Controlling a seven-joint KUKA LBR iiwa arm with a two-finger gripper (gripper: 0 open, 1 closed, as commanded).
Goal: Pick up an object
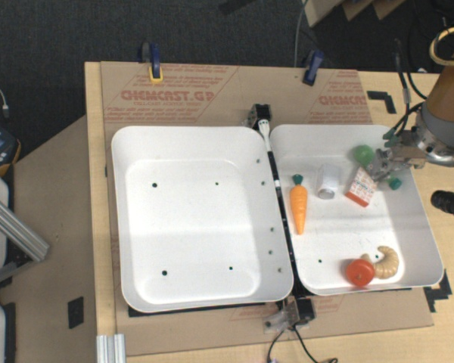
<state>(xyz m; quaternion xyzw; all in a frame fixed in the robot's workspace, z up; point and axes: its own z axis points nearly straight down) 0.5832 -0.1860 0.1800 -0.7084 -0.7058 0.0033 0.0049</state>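
The right bin (416, 225) holds several objects. An orange carrot (298, 207) lies near its left wall. To the carrot's right sits a small pale cup (328, 182). An orange and white carton (361, 188) rests further right, with a green ball (362, 155) just behind it. A red tomato (359, 272) and a beige croissant-shaped piece (388, 262) sit at the front. My gripper (381, 166) hangs over the bin's back right part, just above and to the right of the carton and next to the green ball. Nothing is visibly held.
The left bin (136, 203) stands beside the right one, with a black divider strip (276, 195) between them. Blue clamps (153, 57) hold the cardboard base at the back. The arm (443, 119) comes in over the right bin's right edge.
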